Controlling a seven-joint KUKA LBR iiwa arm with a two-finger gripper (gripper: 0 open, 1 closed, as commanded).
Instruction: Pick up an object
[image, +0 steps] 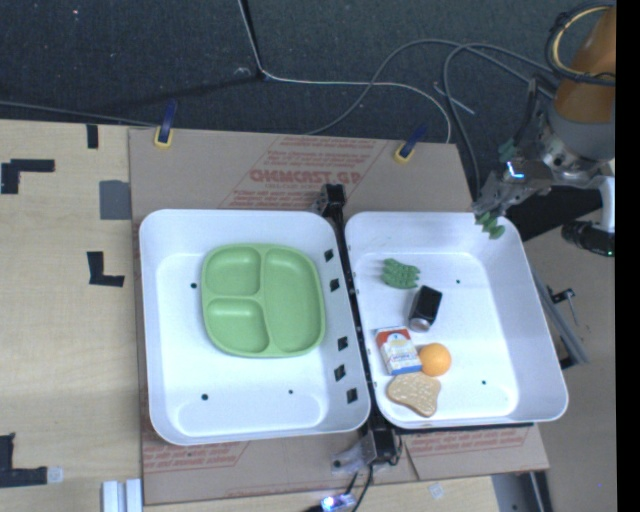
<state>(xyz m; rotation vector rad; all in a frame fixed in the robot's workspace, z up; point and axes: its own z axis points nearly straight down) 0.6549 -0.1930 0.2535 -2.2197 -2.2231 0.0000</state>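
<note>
Bench stock, largest first: left bin (160, 300) holding a green divided tray (264, 300) at its centre; right bin (520, 300) holding five small items in its left half. These are a tan biscuit-shaped piece (414, 394) nearest, a red-and-white carton (398, 351) just beyond it with an orange ball (434, 359) touching its right side, a black cylinder (425, 307) farther back, and a green leafy piece (400, 272) farthest. The gripper (492, 222) hangs over the right bin's far right corner, clamped on a small green object (494, 227) between its fingers.
</note>
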